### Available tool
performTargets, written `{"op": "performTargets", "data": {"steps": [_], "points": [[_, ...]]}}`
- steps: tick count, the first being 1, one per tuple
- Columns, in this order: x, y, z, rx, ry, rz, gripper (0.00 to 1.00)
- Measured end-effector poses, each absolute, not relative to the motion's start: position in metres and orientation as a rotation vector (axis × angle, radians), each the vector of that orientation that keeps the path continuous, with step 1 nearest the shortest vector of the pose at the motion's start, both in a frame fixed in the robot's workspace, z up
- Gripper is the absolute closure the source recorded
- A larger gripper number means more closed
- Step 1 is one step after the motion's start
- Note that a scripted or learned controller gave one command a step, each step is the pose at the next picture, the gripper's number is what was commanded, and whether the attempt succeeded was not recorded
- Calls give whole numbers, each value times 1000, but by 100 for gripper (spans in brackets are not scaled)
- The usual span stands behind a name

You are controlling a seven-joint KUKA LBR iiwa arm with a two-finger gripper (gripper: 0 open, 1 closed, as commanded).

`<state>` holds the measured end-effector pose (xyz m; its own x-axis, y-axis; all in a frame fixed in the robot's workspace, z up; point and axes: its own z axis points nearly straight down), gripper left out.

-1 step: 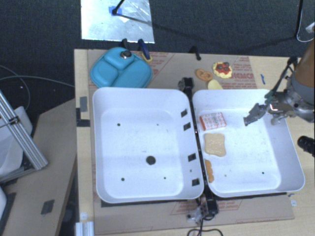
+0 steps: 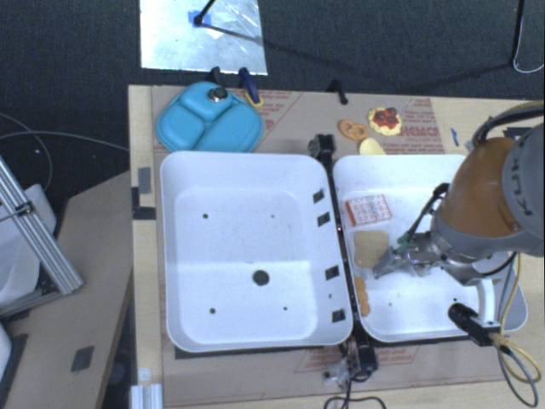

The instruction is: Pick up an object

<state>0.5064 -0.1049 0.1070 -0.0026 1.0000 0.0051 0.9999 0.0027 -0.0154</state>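
In the right bin (image 2: 426, 318) lie a red-and-white printed packet (image 2: 368, 209), a flat tan square (image 2: 370, 245) just below it, and a small orange stick (image 2: 362, 296) by the bin's left wall. My gripper (image 2: 387, 264) is low in this bin, at the tan square's lower right corner and apparently touching its edge. The grey arm with its orange band (image 2: 481, 190) covers the bin's right part. Nothing shows held in the gripper.
The left bin (image 2: 183, 228) holds one small dark round item (image 2: 261, 278). Behind the bins on the bench are a blue lidded tray (image 2: 209, 122), a pretzel-shaped toy (image 2: 351, 129), a small pizza-like toy (image 2: 385, 120) and a yellow piece (image 2: 371, 147). Cables hang at the front right.
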Motion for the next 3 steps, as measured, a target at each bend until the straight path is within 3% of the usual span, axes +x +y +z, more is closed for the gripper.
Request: {"op": "performTargets", "data": {"steps": [1,2,3], "points": [[554,-23,189,-2210,-2241,-17,0],[484,-47,184,-2222,-2217,3,0],[489,29,329,-2214,-2242,-23,0]]}}
